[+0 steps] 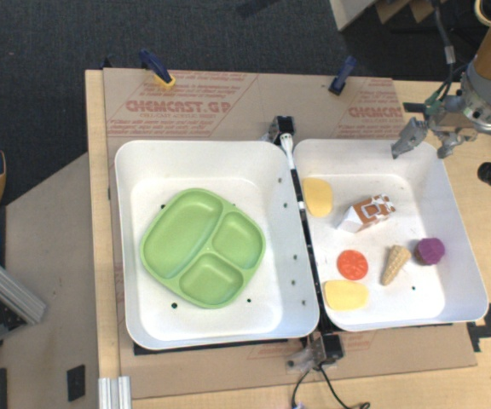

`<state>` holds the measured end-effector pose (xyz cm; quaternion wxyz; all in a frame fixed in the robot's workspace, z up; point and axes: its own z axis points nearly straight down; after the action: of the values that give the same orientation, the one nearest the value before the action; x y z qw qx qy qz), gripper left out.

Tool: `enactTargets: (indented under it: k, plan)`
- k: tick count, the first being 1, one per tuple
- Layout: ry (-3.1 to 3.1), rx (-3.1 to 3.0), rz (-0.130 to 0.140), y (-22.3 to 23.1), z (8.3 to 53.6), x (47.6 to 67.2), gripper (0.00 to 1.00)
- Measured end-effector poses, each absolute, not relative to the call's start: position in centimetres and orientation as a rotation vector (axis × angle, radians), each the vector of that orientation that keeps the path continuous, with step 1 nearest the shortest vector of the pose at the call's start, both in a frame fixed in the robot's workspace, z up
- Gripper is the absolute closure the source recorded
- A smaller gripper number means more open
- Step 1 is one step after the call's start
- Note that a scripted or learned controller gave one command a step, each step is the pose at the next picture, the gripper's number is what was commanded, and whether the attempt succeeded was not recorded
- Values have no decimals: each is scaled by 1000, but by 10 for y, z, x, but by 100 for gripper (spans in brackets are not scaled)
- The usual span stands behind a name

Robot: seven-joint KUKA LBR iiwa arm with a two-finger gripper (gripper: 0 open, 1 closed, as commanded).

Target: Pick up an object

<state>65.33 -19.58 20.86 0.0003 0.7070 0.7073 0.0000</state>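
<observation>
Desk [228,100] — brown board surface carrying two shallow white bins side by side, with two blue clamps at its far edge.

Left bin [135,177] — holds one green divided plate [203,247] with three compartments, lying flat near the bin's middle.

Right bin [450,220] — holds six small objects, all resting on the bin floor:
- yellow oval piece [318,197], at the far left of the bin, near the dividing wall;
- toy house [367,213], white and brown, just right of that oval piece;
- red-orange round piece [352,264], nearer the front, left of centre;
- ice-cream cone [394,263], tan, lying tilted just right of the round piece;
- purple round object [430,250], close beside the cone's upper end, toward the right wall;
- second yellow piece [346,295], flat, at the front left, just below the red-orange one.

End effector [426,141] — at the far right corner of the right bin, above its rim, on the grey arm entering from the right. Its two fingers stand spread apart, released, with nothing between them. It is well apart from every object in the bin; the toy house is the nearest.
</observation>
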Motion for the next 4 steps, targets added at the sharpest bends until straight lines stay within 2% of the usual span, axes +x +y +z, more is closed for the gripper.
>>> enactTargets:
  k: [1, 2, 3, 4]
  plan:
    - [2222, 2228, -7, -225, 135, 646, 0]
    - [2230, 2220, -2, -175, 82, 663, 0]
    - [2219, 2229, -2, -213, 85, 611, 0]
    - [2229, 2223, -2, -148, 85, 568, 0]
